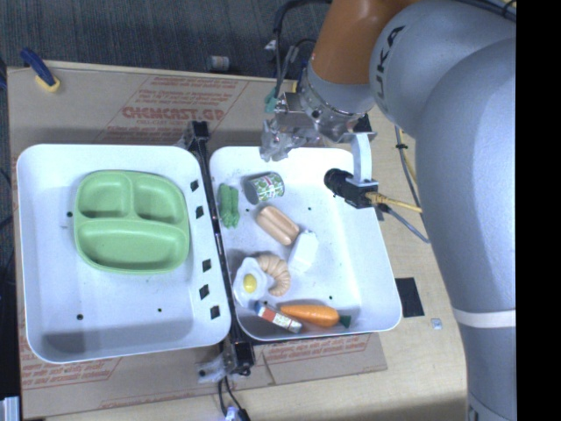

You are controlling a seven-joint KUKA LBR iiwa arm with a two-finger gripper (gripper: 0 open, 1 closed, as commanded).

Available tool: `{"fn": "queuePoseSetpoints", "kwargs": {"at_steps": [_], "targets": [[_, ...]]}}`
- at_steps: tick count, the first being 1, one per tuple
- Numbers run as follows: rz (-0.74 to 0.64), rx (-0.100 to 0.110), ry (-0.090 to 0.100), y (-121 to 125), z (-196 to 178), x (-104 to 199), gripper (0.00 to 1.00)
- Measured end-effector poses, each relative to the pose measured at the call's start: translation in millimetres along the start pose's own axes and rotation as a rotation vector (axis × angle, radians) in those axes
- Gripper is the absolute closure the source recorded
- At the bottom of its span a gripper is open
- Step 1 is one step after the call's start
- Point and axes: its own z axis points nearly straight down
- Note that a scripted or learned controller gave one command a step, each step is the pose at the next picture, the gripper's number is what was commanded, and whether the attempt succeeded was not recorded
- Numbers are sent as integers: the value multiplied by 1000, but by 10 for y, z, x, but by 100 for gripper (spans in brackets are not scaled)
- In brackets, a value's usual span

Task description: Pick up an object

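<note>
The gripper (274, 145) hangs over the right bin's (372, 261) far-left edge; whether it is open, I cannot tell. Just nearer lies one green can (264, 187); beyond it one sausage (277, 224), one croissant (275, 273), one carrot (308, 314).

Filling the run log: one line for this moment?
end effector: above right bin's far edge | holding: nothing seen | nearest: can | tray: left bin

Single fixed view, mounted above the bench (79, 103), angled down at a slant. Both white bins (35, 235) are framed fully at mid-range; the arm (438, 103) is seen entering from the view's right.
</note>
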Motion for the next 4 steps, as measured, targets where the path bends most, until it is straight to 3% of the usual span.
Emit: {"fn": "queuePoseSetpoints", "kwargs": {"at_steps": [1,2,3,4], "targets": [[0,0,0,-1,1,0,0],[6,-3,-2,199,-841,-566,0],[-1,-3,-1,203,-939,-549,100],[3,7,0,188,517,-344,100]]}}
